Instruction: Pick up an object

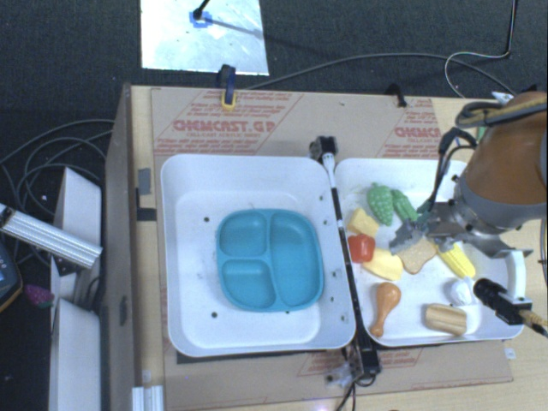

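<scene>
Crowding the gripper (409, 236), fingers' state unclear: bread slice (417, 256), corn (456, 260), green vegetable (381, 204), tomato (361, 247).

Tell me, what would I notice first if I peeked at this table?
Probably the big blue plate with sections, sitting alone in the left bin. Next, the heap of toy food in the right bin: green veggies, a red piece, a drumstick. The grey and orange robot arm leans over that food from the right.

Arm (505, 174) low, hand (413, 235) pointing leftward.
</scene>
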Tool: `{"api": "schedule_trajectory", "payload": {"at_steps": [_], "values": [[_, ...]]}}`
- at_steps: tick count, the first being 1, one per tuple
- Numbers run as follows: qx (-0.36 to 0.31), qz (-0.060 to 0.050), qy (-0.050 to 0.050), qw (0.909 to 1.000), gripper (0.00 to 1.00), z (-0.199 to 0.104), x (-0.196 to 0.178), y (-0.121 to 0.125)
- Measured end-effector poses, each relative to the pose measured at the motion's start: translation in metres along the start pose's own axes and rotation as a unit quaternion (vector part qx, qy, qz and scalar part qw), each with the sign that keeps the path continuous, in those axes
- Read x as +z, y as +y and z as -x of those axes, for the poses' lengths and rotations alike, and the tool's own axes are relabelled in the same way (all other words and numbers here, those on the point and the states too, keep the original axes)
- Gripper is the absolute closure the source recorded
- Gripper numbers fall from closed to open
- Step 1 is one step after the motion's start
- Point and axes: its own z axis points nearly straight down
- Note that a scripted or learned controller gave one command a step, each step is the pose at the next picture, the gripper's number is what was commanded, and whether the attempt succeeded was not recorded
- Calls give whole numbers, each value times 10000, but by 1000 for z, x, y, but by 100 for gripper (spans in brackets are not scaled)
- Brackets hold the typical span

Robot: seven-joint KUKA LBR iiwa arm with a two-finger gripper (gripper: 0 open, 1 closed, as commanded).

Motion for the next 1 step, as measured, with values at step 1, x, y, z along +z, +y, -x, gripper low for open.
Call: {"api": "schedule_trajectory", "payload": {"at_steps": [1], "values": [[14,7,-10,10000,0,76,25,51]]}}
